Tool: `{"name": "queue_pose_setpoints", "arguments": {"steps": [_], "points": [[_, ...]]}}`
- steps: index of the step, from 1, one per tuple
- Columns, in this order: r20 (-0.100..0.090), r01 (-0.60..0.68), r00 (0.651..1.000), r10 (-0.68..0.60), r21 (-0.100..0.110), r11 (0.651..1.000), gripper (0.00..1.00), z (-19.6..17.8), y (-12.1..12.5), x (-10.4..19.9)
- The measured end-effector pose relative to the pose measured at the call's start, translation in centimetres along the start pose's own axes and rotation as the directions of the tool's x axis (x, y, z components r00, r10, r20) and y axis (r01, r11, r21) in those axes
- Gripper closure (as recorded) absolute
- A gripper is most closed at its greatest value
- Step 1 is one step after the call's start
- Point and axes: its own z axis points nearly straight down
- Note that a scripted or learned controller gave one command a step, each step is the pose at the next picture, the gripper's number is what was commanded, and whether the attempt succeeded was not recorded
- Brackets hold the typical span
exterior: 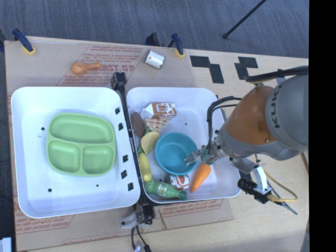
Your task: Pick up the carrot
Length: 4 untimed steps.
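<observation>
Two shallow white bins sit side by side on the bench (42, 51): the left bin (26, 140) carries one pale green, three-compartment plastic tray (81, 144), while the right bin (207, 101) holds a crowd of toy food around a single round blue bowl (176, 152). One orange carrot (200, 177) lies near that bin's front right corner, just beside the bowl, its long axis tilted diagonally, broad end up toward the end effector (206, 155) and tapered tip pointing down-left toward the bin's front wall. The arm's end effector sits at the carrot's upper end; whether its fingers are spread or pinched cannot be told from here. Also in the right bin: one glossy green bottle (164, 190) on its side, one yellow banana (144, 165) and one small printed carton (164, 110). Outside the bins, one orange spoon (84, 67) and one small white cylinder (154, 60) rest on the cardboard-covered surface.
</observation>
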Motion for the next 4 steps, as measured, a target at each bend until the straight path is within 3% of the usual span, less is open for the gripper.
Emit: {"name": "queue_pose_setpoints", "arguments": {"steps": [1,2,3,4], "points": [[-0.006,-0.110,0.994,0.110,0.029,0.994,1.00,-12.8,-1.2,-1.2],[-0.011,-0.109,0.994,0.110,0.036,0.993,0.00,-12.4,-1.3,-1.0],[-0.023,0.066,0.998,-0.065,0.036,0.997,0.00,-0.9,-1.7,-0.7],[-0.022,0.075,0.997,-0.074,0.037,0.996,1.00,-2.0,-1.6,-0.8]]}}
